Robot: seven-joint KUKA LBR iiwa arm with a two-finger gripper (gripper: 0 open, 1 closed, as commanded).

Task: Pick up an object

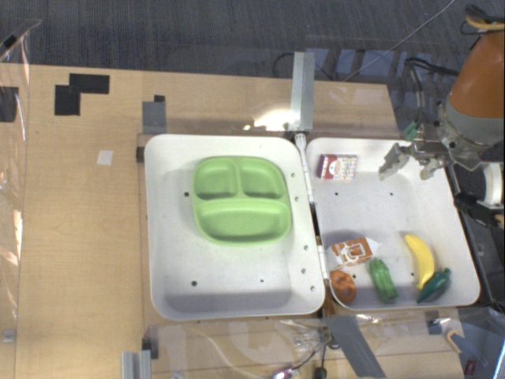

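Left bin [166, 235]: green divided plate [241, 199] lying flat near its middle. Right bin [454, 235]: small red-and-white packet [337, 166] by the far left corner; orange-white carton [353, 251], brown round item [343, 285], green bottle [383, 279], banana [420, 259] and dark green item [434, 286] along the near edge. Pincer [410, 163] over the far right corner, fingers spread, pinching nothing.

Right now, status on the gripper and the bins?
Gripper open, nothing between its fingers, over right bin's far end. Banana nearest pick, untouched. Path clear.
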